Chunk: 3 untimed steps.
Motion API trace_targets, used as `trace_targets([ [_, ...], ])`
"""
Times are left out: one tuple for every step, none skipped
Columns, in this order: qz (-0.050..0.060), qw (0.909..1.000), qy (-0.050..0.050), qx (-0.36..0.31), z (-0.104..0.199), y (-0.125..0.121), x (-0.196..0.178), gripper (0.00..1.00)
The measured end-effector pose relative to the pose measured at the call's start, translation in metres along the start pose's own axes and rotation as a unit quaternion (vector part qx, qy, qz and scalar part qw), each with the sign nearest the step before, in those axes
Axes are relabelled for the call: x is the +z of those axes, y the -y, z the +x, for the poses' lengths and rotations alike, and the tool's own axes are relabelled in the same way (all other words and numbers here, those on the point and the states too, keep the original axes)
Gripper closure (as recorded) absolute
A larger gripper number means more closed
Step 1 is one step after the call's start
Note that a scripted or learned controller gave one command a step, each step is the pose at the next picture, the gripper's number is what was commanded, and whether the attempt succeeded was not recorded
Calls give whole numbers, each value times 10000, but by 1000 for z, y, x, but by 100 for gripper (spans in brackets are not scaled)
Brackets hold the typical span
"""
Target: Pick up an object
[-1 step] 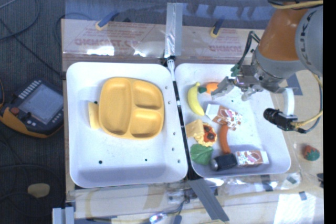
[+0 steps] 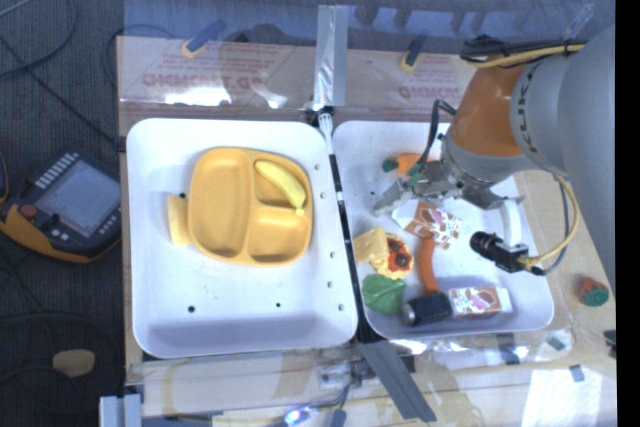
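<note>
My gripper (image 2: 405, 187) hangs low over the back of the right bin (image 2: 540, 315), reaching in from the right below the arm's orange band (image 2: 487, 115). Just behind it lies a small orange and green toy (image 2: 402, 161). A white packet with red print (image 2: 438, 223) lies right under it, toward the front. Further forward are a pizza-slice toy (image 2: 385, 252), an orange stick (image 2: 425, 263), a green leaf toy (image 2: 381, 292), a black can (image 2: 428, 308) and a small printed box (image 2: 479, 300). I see nothing held in the gripper.
The left bin (image 2: 150, 315) holds a yellow divided tray (image 2: 228, 210) with a banana (image 2: 282, 182) in it and a yellow piece (image 2: 177, 219) beside it. A black cable plug (image 2: 497, 250) hangs over the right bin. A red strawberry toy (image 2: 594, 291) lies outside it.
</note>
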<state>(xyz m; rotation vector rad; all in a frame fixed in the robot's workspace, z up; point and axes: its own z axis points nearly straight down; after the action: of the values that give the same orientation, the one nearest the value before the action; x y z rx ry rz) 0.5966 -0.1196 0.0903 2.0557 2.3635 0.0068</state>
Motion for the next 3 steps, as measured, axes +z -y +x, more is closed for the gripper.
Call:
trace_targets([
  [219,9997,-53,13,1,-66,5,0],
  [217,9997,-51,13,1,-66,5,0],
  [211,9998,-29,0,-1,-66,-4,100],
])
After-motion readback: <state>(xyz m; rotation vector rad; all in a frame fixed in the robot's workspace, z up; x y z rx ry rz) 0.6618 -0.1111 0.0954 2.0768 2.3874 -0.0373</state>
